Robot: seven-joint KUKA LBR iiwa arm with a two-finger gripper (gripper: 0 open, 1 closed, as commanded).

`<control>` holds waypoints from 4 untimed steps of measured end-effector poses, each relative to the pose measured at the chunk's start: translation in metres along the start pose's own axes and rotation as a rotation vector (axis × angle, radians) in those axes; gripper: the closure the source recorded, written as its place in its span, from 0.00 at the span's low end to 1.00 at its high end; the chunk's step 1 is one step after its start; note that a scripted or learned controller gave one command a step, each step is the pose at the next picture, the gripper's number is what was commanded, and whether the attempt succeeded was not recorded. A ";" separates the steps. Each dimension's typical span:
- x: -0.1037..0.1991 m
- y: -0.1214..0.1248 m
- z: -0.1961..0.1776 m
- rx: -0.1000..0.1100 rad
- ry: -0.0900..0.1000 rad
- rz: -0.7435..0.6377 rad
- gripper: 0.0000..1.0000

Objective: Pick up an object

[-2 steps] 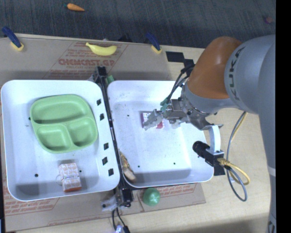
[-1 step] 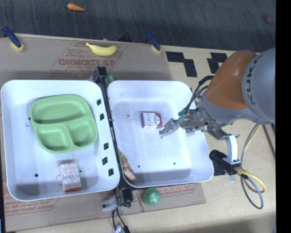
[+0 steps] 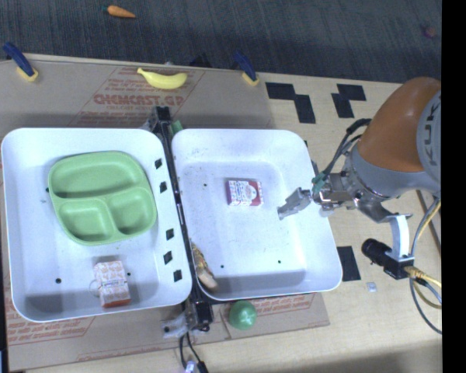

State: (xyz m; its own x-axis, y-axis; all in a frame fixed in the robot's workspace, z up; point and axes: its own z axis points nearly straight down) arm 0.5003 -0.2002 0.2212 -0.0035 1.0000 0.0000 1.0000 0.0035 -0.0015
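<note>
Two white bins are seen side by side on the worktop (image 3: 388, 325), walls touching along the middle. Open floor is seen across most of the right bin (image 3: 241, 282). One red-and-white packet (image 3: 243, 192) lies flat in the right bin's upper middle, apart from every wall. The claw (image 3: 294, 203) is seen just inside that bin's right rim, near the packet's right and slightly lower, not touching it; nothing is held, and its opening cannot be told. In the left bin (image 3: 23, 231): one green divided tray (image 3: 101, 196), one small carton (image 3: 111, 281).
</note>
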 end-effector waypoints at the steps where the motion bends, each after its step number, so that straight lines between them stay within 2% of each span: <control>1: -0.010 0.046 0.097 0.004 0.001 -0.004 0.00; 2: -0.011 0.080 0.119 0.001 0.000 -0.004 0.00; 3: -0.011 -0.017 0.130 0.003 0.000 -0.003 0.00; 4: -0.008 0.089 0.129 -0.002 0.002 -0.001 0.00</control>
State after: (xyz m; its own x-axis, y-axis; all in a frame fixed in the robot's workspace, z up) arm 0.5895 -0.2077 0.0923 -0.0049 1.0000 0.0016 1.0000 0.0049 0.0001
